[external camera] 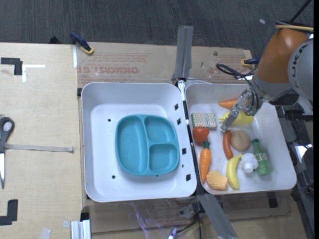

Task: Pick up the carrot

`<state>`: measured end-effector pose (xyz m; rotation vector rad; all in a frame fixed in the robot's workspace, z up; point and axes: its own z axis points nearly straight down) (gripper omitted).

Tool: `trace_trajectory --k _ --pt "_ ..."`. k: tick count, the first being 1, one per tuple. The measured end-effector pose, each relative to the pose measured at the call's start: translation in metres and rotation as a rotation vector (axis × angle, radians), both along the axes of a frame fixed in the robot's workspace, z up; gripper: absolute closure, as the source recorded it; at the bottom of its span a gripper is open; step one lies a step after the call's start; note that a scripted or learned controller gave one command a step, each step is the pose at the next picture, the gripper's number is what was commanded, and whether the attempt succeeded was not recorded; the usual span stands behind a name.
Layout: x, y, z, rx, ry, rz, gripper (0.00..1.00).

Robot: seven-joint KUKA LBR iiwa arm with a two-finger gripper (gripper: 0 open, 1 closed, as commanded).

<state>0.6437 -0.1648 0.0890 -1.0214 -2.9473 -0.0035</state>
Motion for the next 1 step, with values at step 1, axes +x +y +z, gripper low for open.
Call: trace_trajectory --k 1 --pt "0.0060 -0.0045 0.0029 0.002 0.009 -0.229 0.00"
